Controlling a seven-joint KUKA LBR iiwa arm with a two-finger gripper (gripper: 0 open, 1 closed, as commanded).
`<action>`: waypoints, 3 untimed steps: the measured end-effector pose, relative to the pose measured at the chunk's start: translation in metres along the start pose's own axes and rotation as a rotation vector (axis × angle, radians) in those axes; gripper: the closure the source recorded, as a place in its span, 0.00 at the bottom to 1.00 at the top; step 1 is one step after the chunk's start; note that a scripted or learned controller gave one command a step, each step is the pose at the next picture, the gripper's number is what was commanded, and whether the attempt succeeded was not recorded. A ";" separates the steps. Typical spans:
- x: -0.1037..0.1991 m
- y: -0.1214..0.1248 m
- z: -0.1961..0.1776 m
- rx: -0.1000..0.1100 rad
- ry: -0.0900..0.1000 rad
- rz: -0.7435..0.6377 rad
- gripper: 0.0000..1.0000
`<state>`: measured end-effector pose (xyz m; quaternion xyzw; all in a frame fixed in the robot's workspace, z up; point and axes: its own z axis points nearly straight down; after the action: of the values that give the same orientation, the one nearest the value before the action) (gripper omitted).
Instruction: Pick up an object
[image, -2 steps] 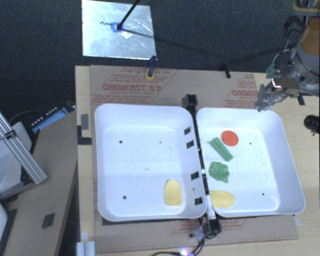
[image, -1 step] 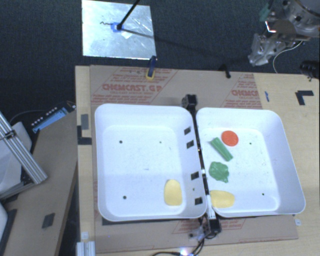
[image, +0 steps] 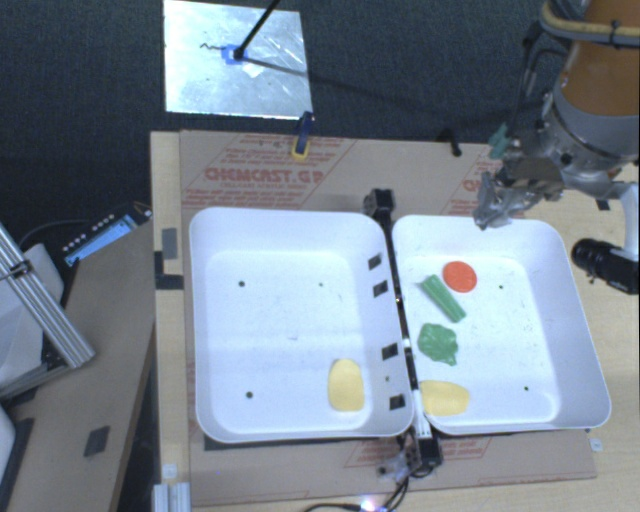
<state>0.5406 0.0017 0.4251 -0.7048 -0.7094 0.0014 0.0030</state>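
Note:
The right bin (image: 575, 345) holds an orange-red disc (image: 459, 276), a green stick (image: 441, 298), a crumpled green leafy piece (image: 438, 343) and a yellow lump (image: 443, 398) at its near left corner. A second yellow lump (image: 346, 385) lies in the left bin (image: 215, 300) near its front right. My gripper (image: 493, 214) hangs over the far edge of the right bin, up and right of the orange-red disc, with nothing seen between its fingers. Whether it is open or shut is not clear from this angle.
Black clips (image: 381, 289) run along the divider between the two bins. A silver sheet (image: 238, 58) lies beyond the bench at the back. Cardboard (image: 270, 170) underlies both bins. A metal frame (image: 35, 300) stands at the left.

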 end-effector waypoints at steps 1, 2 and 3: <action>0.034 0.126 -0.027 -0.018 -0.003 -0.002 1.00; 0.057 0.024 0.111 0.011 -0.002 0.002 1.00; 0.075 0.000 -0.121 -0.028 0.002 0.000 1.00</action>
<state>0.5408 0.0769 0.5459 -0.7046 -0.7095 -0.0091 -0.0060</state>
